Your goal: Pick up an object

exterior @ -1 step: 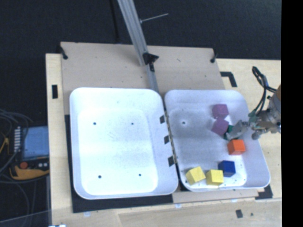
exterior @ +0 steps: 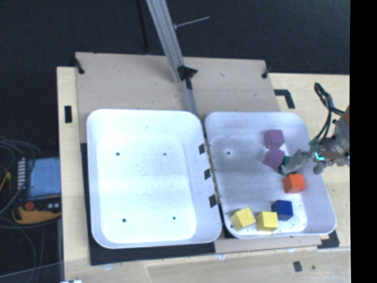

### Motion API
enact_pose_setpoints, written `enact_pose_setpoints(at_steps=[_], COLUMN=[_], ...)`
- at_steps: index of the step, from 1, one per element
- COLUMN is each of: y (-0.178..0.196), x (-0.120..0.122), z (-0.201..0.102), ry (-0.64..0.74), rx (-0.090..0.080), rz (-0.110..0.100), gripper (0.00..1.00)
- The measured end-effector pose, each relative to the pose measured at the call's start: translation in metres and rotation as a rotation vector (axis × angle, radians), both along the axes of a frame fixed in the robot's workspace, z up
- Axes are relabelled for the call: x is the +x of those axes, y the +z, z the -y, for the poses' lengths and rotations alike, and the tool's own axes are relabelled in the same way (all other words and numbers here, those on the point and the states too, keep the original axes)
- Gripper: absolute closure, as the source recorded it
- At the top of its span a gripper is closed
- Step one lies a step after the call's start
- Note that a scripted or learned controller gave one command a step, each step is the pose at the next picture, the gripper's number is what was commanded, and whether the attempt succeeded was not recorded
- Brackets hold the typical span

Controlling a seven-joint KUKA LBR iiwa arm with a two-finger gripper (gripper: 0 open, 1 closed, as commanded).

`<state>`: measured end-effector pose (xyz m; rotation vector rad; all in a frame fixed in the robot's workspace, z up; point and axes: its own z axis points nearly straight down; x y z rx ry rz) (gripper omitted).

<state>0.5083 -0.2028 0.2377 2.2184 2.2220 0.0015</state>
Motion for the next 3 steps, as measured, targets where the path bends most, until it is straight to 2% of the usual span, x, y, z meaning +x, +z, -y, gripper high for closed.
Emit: enact_pose_setpoints(at_steps=[2,3], y=[-0.089,-0.109], x=[-0.004,0.003], z=[0.007,0.012], ry=[-0.002,0.000], rx=[0.000,-0.013], rz=[-0.004,0.023], gripper=[0.00,0.00])
